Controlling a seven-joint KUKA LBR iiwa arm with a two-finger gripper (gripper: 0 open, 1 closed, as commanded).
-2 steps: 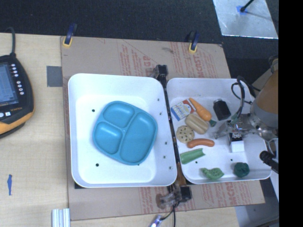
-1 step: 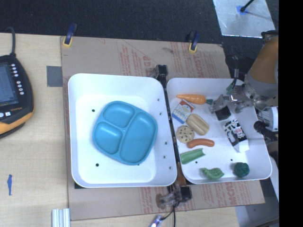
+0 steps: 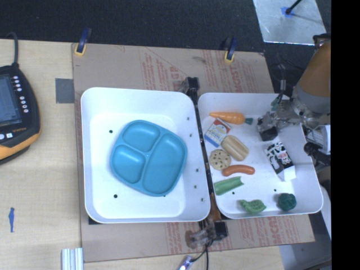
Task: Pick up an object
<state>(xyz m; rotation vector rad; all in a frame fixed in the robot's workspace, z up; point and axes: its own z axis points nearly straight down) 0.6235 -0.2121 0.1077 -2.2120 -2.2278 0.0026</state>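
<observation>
- Two bins sit side by side on the table (image 3: 50, 167), and from my remote seat I count ten small things in the right bin (image 3: 315, 198), each one a candidate to pick up.
- Nearest the front rim lie a green leafy piece (image 3: 251, 206) and a dark green ball (image 3: 286, 201); I judge both risky, since the ball could roll off the fingers and the leaf lies low by the wall.
- Just behind them are a green pod (image 3: 228, 185), a red sausage (image 3: 238, 170) and a cookie (image 3: 219, 160), close together, so a descent there could catch two or shove one aside.
- A black-and-white carton (image 3: 279, 157) lies toward the right wall with a small white block (image 3: 288, 174) at its near end.
- Further back sit a bread roll (image 3: 235, 147), a blue-and-white box (image 3: 216, 134) and a carrot (image 3: 228, 117).
- The claw (image 3: 269, 129) hangs over the back right of that bin, above bare floor; I cannot tell how it is set, and I see nothing in it.
- Straight down from there I expect it would close on nothing.
- The left bin (image 3: 93, 103) holds one blue divided plate (image 3: 148, 157), flat and wide, a poor thing to grip.
</observation>
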